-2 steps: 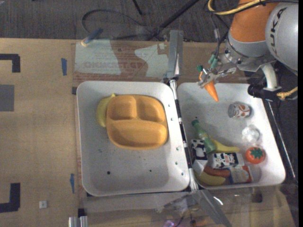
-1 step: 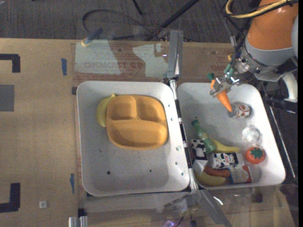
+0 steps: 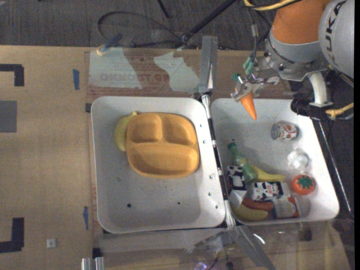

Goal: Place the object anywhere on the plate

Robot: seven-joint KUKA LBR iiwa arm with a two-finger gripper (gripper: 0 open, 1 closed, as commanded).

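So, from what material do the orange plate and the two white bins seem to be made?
The orange plate looks like molded plastic with a matte finish: one even color, rounded compartments, soft dull highlights. The left bin and right bin look like thin, smooth white plastic or coated metal; the camera view leaves that open.

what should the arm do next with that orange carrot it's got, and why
Probably carry it left across the divider: the two-finger gripper holds the orange carrot-shaped toy point down over the right white bin, while the orange sectioned plate sits in the left bin.
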